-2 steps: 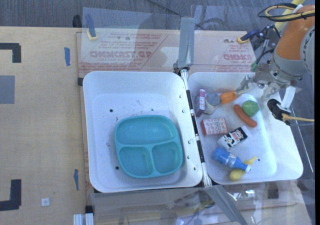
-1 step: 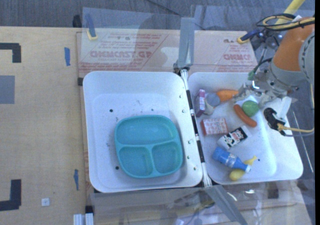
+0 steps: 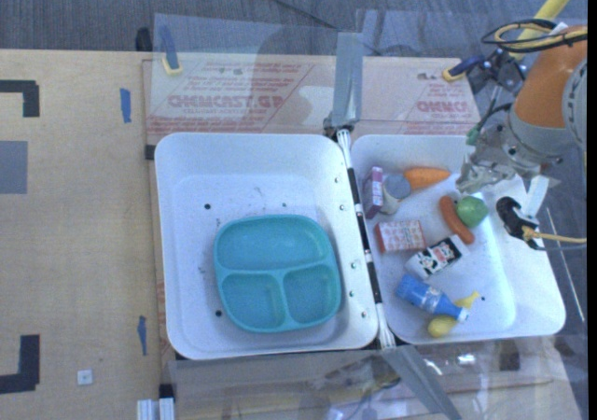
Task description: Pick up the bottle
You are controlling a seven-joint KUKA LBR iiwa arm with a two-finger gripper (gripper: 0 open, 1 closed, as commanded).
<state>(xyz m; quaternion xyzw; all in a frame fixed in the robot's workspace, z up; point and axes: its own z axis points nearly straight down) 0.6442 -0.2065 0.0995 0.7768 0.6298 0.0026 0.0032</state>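
Over the right bin (image 3: pixel 536 301), the arm tilts down, its fingers (image 3: pixel 472 179) possibly spread, gripping nothing, above the bottle (image 3: pixel 422 295).

The arm (image 3: pixel 550 101) runs off the right edge.

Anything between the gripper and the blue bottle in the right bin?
Yes. The gripper hovers at the bin's far right; the blue bottle lies near the front. Between them sit the green ball, an orange carrot and a black-and-white carton.
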